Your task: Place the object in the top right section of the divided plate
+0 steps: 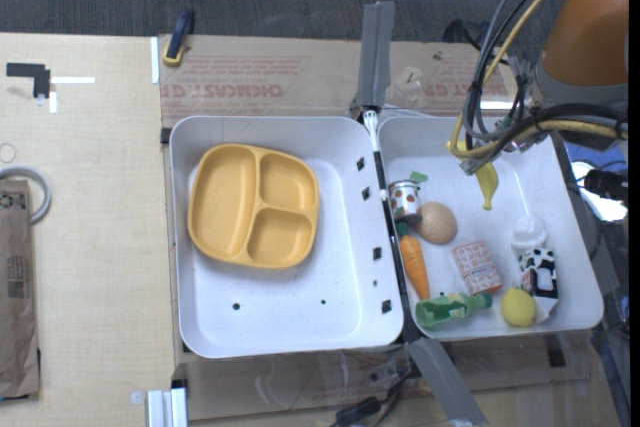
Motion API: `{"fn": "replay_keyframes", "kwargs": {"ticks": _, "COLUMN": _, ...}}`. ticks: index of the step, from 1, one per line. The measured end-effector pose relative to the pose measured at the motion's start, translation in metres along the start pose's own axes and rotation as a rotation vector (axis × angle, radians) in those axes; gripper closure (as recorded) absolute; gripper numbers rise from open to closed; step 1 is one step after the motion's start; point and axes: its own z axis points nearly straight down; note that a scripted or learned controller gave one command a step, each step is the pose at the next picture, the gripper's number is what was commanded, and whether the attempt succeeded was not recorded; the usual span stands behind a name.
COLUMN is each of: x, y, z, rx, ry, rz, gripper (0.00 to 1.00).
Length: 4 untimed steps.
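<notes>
A yellow divided plate (222, 205) lies in the left white bin (290, 315); its top right section (285, 183) holds nothing. My gripper (474, 163) hangs over the back of the right bin (572, 245), under the grey arm with its orange band (592, 10). A small yellow banana (487, 187) dangles upright from the fingertips, and the gripper is shut on its top end. The banana is well to the right of the plate, across the wall between the bins.
The right bin also holds a small can (404, 200), a brown round object (437, 222), a carrot (414, 265), a pink box (476, 265), a green bottle (450, 308), a lemon (518, 307) and a cow-patterned bottle (538, 267). Cables (500, 35) loop beside the arm.
</notes>
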Motion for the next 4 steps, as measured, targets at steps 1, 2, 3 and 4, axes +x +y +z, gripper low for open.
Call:
{"fn": "replay_keyframes", "kwargs": {"ticks": 1, "x": -0.019, "y": -0.024, "z": 0.047, "rx": 0.002, "ry": 0.001, "rz": -0.061, "gripper": 1.0}}
{"fn": "replay_keyframes", "kwargs": {"ticks": 2, "x": 0.012, "y": -0.096, "z": 0.002, "rx": 0.003, "ry": 0.001, "rz": 0.197, "gripper": 1.0}}
{"fn": "replay_keyframes", "kwargs": {"ticks": 3, "x": -0.024, "y": -0.124, "z": -0.037, "rx": 0.003, "ry": 0.0, "rz": 0.123, "gripper": 1.0}}
{"fn": "replay_keyframes", "kwargs": {"ticks": 4, "x": -0.029, "y": -0.143, "z": -0.091, "rx": 0.004, "ry": 0.0, "rz": 0.395, "gripper": 1.0}}
